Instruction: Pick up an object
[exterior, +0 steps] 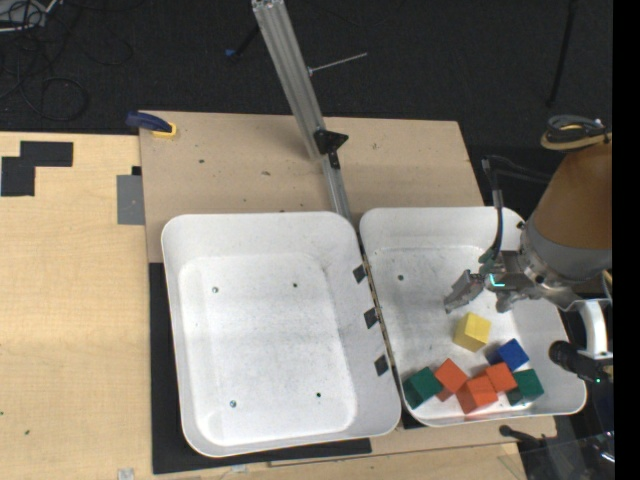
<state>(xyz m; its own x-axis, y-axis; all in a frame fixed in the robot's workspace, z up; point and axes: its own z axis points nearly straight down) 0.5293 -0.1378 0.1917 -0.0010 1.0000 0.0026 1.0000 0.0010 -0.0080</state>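
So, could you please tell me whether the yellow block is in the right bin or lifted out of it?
In the bin. The yellow block rests on the floor of the right bin, just below the gripper, apart from the other blocks.

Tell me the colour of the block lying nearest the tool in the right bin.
Yellow: the block sits just below the tool, clearest in the camera view.

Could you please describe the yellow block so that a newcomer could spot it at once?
Look in the right-hand bin, just below the gripper. The yellow block sits alone there, above the cluster of red, green and blue blocks at the bin's near edge; it is the only yellow one.
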